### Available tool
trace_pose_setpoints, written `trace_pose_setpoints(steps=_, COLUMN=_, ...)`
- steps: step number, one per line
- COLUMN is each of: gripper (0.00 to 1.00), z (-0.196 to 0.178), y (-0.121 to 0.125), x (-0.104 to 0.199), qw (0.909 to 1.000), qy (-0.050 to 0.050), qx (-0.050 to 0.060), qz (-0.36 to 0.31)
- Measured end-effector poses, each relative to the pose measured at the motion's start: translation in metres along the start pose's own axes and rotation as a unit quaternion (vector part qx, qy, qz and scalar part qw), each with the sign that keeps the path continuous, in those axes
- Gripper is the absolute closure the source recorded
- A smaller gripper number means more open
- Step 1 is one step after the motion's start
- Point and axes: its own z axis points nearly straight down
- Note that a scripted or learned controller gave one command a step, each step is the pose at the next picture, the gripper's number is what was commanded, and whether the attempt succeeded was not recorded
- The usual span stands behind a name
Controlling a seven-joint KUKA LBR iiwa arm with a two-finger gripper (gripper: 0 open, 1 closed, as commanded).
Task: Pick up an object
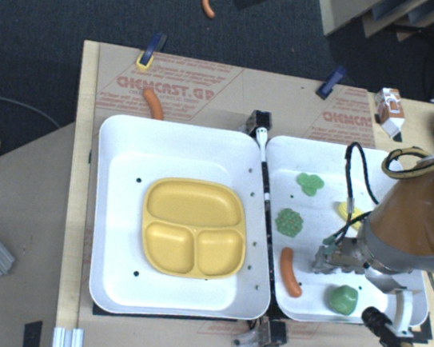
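Right bin (411, 169) holds the pickable stuff: an orange sausage (291, 272) lying near the bin's left wall toward the front, a green lump (341, 299) at the front, a dark green broccoli-like piece (289, 221) mid-left, a lighter green leafy piece (309, 183) toward the back, and a bit of yellow thing (345, 210) mostly hidden by the arm (412, 222). Left bin (109, 193) has a yellow divided plate (193, 227) in the middle.

Gripper (337, 259) is low over the right bin, between the sausage and the green lump, just above the lump and beside the sausage, touching neither as far as visible. Nothing shows between the tips. Can't tell how the pincer stands: too small and dark to read.

Handling, judged: these look like toy food, so light, probably hollow plastic or soft rubber, not fragile. Smooth skin likely slippery. Sausage is the easy one: long and narrow, so pinch across its short width at the middle, with the tips lined up across its slanted axis. Its end sits close to the bin wall, so stay mid-body. Green lump is rounded, could squirt out; grip across the widest part, low down. Broccoli piece is bumpy, better friction.
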Motion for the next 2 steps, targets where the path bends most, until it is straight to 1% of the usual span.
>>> trace_pose_setpoints(steps=1, gripper=1.0, z=-0.047, y=-0.007, x=0.003, qw=1.0, qy=-0.002, qx=-0.002, qz=-0.001)
trace_pose_setpoints(steps=2, gripper=1.0, z=-0.111, y=-0.008, x=0.002, qw=1.0, qy=-0.002, qx=-0.004, qz=-0.002)
